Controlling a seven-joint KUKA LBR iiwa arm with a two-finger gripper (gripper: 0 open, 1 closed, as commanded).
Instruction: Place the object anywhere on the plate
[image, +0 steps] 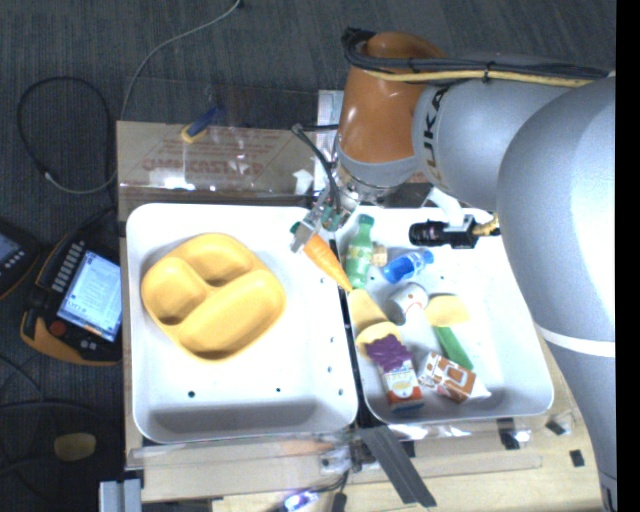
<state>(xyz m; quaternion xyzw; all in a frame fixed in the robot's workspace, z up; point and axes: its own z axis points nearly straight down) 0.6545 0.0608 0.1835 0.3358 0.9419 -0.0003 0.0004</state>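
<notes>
Carrot (325, 259) slants down-right from the hand (318, 222), seemingly pinched at its top end, plate (212, 292) lying leftward.

The gripper (318, 222) hangs over the seam between the two bins, the carrot (326, 259) slanting just below it, seemingly at its tips. Well to its left the plate (212, 293) lies in the left bin (150, 400). To its right and below, small items crowd the right bin (520, 380): a bottle (359, 251) nearest, cartons (400, 375) farthest.
</notes>
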